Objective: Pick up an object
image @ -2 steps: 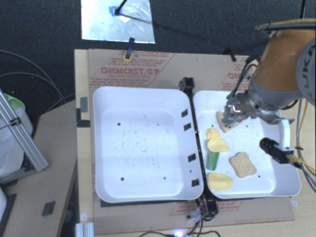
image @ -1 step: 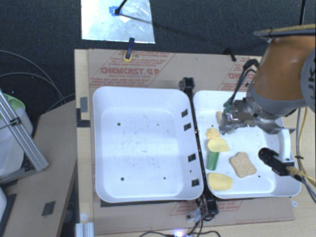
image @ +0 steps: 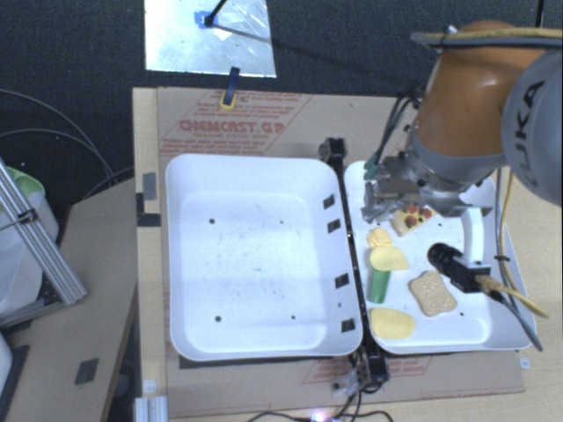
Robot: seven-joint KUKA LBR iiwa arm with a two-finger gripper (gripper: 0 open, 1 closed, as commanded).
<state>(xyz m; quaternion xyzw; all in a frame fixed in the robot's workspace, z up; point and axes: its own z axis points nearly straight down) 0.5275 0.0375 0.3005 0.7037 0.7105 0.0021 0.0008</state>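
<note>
My gripper (image: 379,202) hangs low over the far left part of the right bin (image: 493,332), under the orange wrist. Just right of it lies a pale piece with red spots (image: 412,219). Below the gripper sit a small yellow lump (image: 378,236) and a flat yellow piece (image: 388,258). Nearer the front are a green cylinder (image: 379,285), a slice of toast (image: 432,293) and a yellow oval (image: 392,323). Nothing shows between the gripper and these things.
The left bin (image: 255,170) stands beside the right one, with black clips (image: 334,227) along the shared edge. Both rest on cardboard (image: 237,121). A shiny plate (image: 209,25) lies beyond it, and a metal frame (image: 40,244) stands at the left.
</note>
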